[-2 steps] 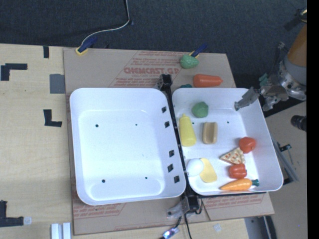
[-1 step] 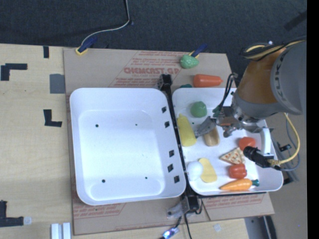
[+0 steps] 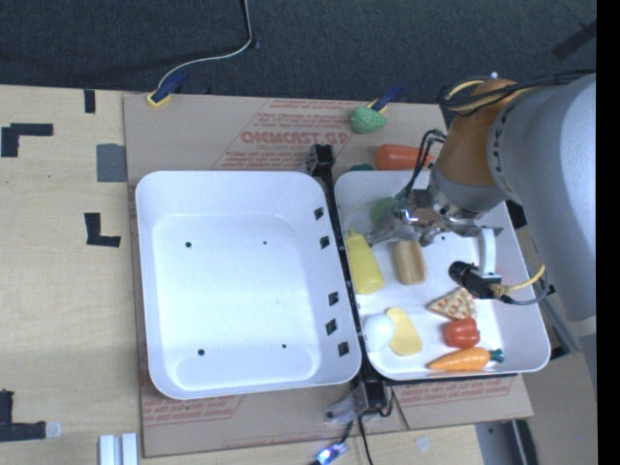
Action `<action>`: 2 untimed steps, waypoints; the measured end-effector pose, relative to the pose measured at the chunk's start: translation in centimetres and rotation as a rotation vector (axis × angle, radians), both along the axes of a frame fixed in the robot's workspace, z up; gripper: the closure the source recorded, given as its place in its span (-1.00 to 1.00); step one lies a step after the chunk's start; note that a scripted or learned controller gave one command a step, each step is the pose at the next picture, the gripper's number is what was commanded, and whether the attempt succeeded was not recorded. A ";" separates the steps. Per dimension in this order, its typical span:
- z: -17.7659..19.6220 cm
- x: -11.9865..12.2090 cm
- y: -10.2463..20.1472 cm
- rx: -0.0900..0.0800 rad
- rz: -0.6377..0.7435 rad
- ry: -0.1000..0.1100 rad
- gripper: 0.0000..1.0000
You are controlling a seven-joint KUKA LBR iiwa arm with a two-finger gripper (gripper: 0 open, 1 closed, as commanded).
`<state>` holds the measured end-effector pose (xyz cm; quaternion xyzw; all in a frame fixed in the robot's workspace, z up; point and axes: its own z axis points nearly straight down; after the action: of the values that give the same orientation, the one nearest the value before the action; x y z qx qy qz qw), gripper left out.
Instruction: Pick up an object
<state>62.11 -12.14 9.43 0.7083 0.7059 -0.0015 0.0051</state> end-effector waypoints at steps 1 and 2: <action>0.8 0.0 0.3 0.005 0.003 0.004 1.00; 14.7 2.9 8.6 0.011 0.014 -0.011 1.00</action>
<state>65.03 -3.55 24.14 0.7032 0.7110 0.0064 0.0050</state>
